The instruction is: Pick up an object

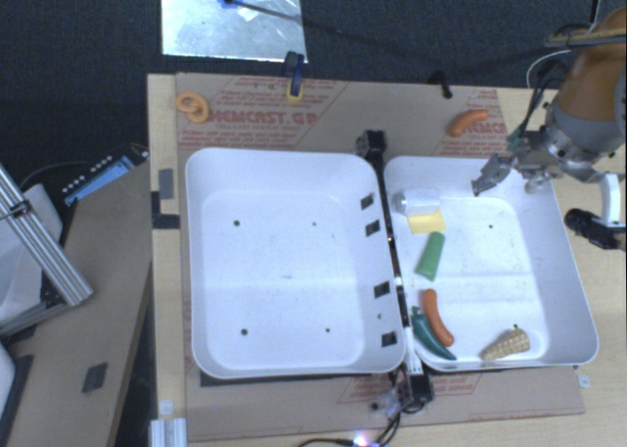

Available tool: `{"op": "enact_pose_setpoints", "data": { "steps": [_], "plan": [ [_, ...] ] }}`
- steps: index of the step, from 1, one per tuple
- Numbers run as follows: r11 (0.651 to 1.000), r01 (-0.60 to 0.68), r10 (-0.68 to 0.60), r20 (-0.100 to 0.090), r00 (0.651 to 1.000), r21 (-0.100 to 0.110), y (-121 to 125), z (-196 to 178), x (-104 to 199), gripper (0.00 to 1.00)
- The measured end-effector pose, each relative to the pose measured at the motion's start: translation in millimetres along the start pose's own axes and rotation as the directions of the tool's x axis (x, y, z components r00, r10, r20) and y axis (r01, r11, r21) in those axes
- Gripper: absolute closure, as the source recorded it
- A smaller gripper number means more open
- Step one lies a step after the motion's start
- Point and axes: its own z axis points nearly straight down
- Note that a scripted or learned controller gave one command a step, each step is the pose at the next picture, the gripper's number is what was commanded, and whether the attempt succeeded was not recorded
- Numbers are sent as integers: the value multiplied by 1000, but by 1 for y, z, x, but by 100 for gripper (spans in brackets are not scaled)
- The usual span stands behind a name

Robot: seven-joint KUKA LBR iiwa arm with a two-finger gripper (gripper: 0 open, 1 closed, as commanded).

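My gripper (490,177) hangs over the far right corner of the right bin (549,269); I cannot tell its state. Left of it lie a clear cup (413,202) and yellow block (426,223), then nearer the camera a green piece (430,255), carrot (437,316) and cone (506,343).

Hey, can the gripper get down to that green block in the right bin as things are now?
Probably yes. The green block lies flat with open bin floor on its right side, and nothing lies over it; the gripper hangs above the right bin, near its far rim.
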Motion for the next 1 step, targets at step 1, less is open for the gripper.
{"op": "enact_pose_setpoints", "data": {
  "steps": [1],
  "plan": [
    [1000, -2, 2, 1, 1000, -24, 32, 81, 64, 0]
  ]
}}
